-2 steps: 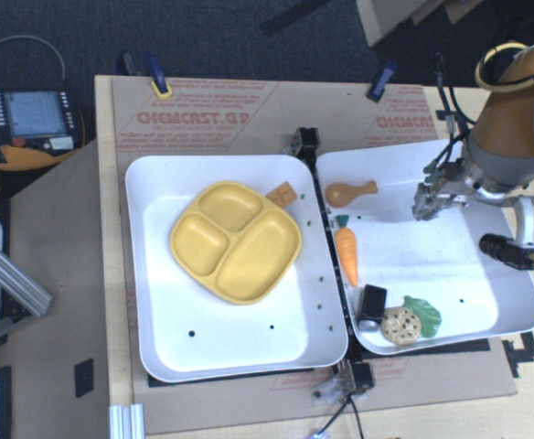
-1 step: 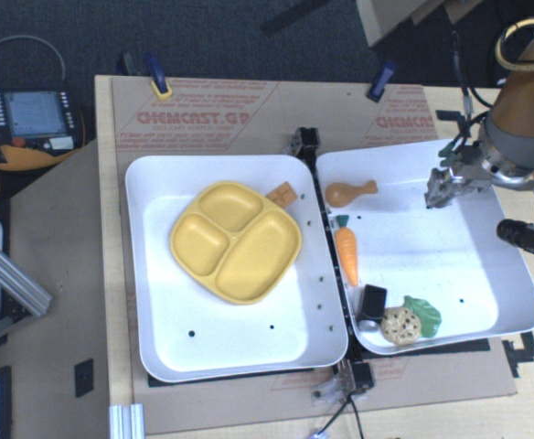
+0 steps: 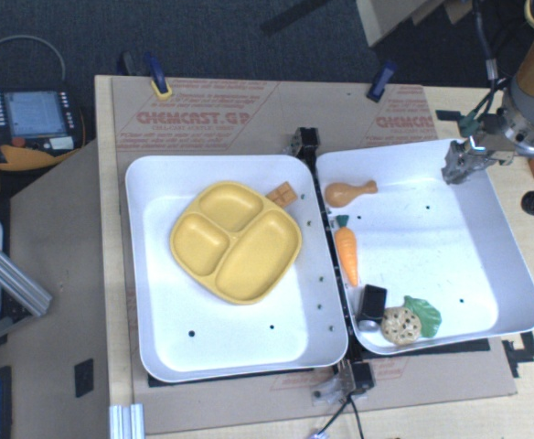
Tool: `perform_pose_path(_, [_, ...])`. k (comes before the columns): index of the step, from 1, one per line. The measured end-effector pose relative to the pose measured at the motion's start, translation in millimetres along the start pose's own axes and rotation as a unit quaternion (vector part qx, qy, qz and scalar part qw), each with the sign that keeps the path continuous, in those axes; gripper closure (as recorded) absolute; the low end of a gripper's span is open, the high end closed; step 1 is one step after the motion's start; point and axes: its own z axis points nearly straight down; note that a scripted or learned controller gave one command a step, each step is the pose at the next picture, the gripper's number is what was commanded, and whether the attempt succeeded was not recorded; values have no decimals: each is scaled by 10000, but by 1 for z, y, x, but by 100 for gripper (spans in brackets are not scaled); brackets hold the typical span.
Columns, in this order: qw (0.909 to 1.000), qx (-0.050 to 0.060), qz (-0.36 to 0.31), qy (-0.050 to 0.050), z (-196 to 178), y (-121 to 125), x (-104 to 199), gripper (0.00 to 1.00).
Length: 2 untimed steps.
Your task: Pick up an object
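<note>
Two shallow white bins sit side by side on the desk (image 3: 249,108), which is covered with brown cardboard. The left white bin (image 3: 157,337) holds a yellow plastic plate with three sections (image 3: 236,241), and a small brown block (image 3: 283,194) peeks out at the plate's upper right edge. The right white bin (image 3: 486,282) holds the toys that could be picked up. A tan toy chicken leg (image 3: 349,191) lies near the bin's upper left corner. Just below it is an orange toy carrot with a green top (image 3: 346,252), lying along the left wall. Down in the lower left corner there are three things close together — a small black block (image 3: 372,302), a round spotted cookie (image 3: 398,325) and a green leafy toy (image 3: 423,315). The cookie touches the leafy toy. The grey pincer (image 3: 460,165) hangs over the upper right rim of the right bin, well apart from all the toys — nothing is between its fingers, and whether they are spread or closed is too small to tell.
</note>
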Motion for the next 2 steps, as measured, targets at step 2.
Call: perform_pose_path(2, [10000,68,-21,32,20,-37,98,100])
